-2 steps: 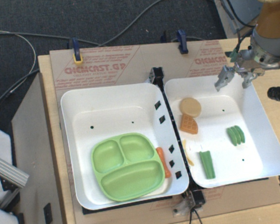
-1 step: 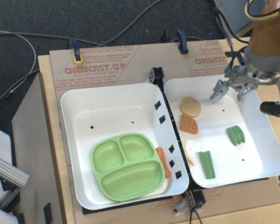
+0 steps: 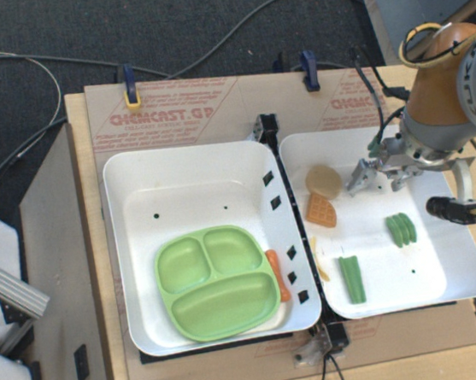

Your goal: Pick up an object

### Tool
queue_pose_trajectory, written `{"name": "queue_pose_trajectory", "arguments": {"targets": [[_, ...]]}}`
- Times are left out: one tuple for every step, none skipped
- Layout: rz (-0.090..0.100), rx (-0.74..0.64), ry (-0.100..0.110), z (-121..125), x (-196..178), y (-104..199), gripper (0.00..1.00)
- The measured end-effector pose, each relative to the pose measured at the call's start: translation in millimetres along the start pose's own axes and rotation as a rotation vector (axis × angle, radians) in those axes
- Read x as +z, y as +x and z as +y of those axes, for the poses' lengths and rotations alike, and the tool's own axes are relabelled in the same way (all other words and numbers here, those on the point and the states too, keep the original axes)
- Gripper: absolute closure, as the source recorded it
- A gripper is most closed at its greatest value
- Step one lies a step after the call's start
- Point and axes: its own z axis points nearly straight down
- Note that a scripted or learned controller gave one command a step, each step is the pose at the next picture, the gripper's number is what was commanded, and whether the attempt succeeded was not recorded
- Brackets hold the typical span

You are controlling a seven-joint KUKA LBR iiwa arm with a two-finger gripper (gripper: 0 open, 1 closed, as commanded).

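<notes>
Overhead, the grey arm's pincer [image 3: 380,172] hangs spread open over the right shallow white bin [image 3: 456,283], gripping nothing.
Its metal fingers [image 3: 359,178] splay near that bin's far edge, just beside a round tan bun-shaped piece [image 3: 324,181] and an orange waffle wedge [image 3: 320,212]. Nearer the front edge lie a ribbed green pod [image 3: 401,229] and a flat green stick [image 3: 351,278] (well apart). A lime green divided plastic tray [image 3: 219,280] fills the left white bin [image 3: 128,207], an orange carrot [image 3: 276,275] touching its right side.

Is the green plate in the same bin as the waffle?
No, the green plate lies in the left bin, while the waffle lies in the right bin.
</notes>
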Motion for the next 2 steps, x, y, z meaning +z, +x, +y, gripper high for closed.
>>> {"name": "queue_pose_trajectory", "arguments": {"targets": [[-0.001, -0.001, -0.003, 0, 34, 1, 0.00], [-0.001, -0.001, -0.009, 1, 20, 1, 1.00]]}}
